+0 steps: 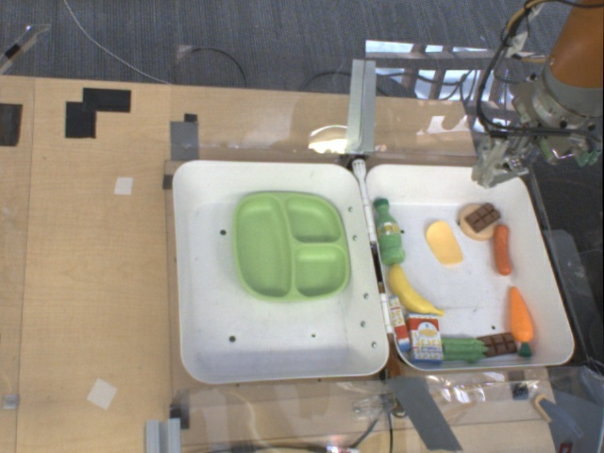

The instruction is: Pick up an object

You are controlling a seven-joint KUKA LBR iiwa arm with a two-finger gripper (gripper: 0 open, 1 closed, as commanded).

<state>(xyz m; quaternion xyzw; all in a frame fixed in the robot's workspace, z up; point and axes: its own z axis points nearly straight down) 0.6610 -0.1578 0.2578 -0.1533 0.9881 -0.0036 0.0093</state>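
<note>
Grey arm (pixel 552 102), orange band, black cables

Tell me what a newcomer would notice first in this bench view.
The big green divided plate lying in the left bin catches the eye first. Next comes the toy food crowded in the right bin: a banana, a carrot, a green bottle. The gripper hangs over that bin's far right corner.

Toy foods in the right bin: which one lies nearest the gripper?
The round biscuit with the chocolate piece on top, at the bin's far right corner, just below the gripper. The sausage and carrot lie farther away.
</note>
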